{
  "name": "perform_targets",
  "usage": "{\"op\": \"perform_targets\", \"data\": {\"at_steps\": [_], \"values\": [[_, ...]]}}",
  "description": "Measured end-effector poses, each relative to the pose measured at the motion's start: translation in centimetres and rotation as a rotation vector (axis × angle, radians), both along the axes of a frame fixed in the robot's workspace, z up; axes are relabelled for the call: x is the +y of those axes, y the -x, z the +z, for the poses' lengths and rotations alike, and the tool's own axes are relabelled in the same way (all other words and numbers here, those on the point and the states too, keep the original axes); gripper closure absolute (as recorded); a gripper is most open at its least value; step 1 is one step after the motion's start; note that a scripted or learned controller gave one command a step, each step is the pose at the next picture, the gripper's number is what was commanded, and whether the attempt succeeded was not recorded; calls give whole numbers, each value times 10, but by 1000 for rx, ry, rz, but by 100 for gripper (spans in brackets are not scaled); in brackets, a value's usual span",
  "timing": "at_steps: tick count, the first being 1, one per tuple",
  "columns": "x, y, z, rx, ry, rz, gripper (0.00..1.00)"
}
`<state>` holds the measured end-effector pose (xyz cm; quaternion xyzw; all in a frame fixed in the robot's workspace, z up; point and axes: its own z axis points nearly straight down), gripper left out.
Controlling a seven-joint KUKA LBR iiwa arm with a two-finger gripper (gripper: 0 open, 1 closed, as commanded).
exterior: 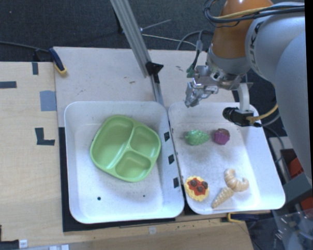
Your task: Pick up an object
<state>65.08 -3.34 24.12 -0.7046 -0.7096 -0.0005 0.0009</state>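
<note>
gripper (192,100) hovers above right bin's (261,158) far edge; green toy (197,137) below.

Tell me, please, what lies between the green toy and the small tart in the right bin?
Bare white bin floor separates green toy from tart, per the camera view.

The pale wooden tabletop (24,169) carries two shallow white bins side by side and touching: the left bin (77,203) and the right bin (268,189). Grey tape patches (47,100) mark its left part.
</note>
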Motion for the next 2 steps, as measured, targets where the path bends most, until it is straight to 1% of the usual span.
{"op": "perform_targets", "data": {"at_steps": [1, 2], "values": [[55, 5, -14, 3, 1, 0, 100], [111, 4, -4, 0, 0, 1, 100]]}}
